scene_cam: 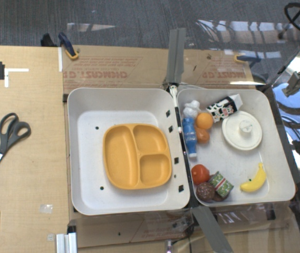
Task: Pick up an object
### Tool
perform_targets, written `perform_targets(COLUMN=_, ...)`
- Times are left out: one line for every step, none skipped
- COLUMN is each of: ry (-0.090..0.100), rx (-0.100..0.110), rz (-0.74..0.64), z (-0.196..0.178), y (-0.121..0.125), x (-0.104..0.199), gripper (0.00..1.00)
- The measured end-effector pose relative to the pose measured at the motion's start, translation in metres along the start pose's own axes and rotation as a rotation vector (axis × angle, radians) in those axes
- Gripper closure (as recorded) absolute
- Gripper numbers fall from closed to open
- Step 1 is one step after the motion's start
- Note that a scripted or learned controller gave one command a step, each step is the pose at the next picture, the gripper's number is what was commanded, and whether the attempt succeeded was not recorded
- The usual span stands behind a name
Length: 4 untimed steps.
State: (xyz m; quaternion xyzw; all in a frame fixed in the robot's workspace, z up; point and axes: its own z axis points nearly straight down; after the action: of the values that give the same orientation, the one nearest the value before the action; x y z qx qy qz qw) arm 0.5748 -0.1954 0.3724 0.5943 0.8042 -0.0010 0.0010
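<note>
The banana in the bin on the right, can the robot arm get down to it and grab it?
Probably yes. The banana lies by itself on the bare floor of the right bin, apart from the white lid and the green packet. Nothing covers it, and it is near the side from which the arm reaches in.

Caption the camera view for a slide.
Orange divided tray in the left bin; right bin holds a banana, white lid, bottle and toy food.

Left bin (pixel 81 141) holds yellow divided plate (pixel 137 156); right bin (pixel 276 141) holds banana (pixel 254 179), white lid (pixel 242 131), blue bottle (pixel 190 133), tomato (pixel 200 173).
</note>
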Motion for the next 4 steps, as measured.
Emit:
perform_targets(ry=-0.001, rx=-0.001, rz=-0.273, z=-0.084, y=0.004, x=-0.030, gripper=1.00)
perform_targets(ry=-0.001, rx=-0.002, rz=-0.589, z=-0.119, y=0.060, x=-0.046, gripper=1.00)
perform_targets(ry=-0.001, rx=-0.003, rz=-1.168, z=-0.093, y=0.006, x=-0.030, gripper=1.00)
perform_targets(ry=-0.003, rx=-0.004, rz=-1.432, z=-0.119, y=0.062, x=-0.046, gripper=1.00)
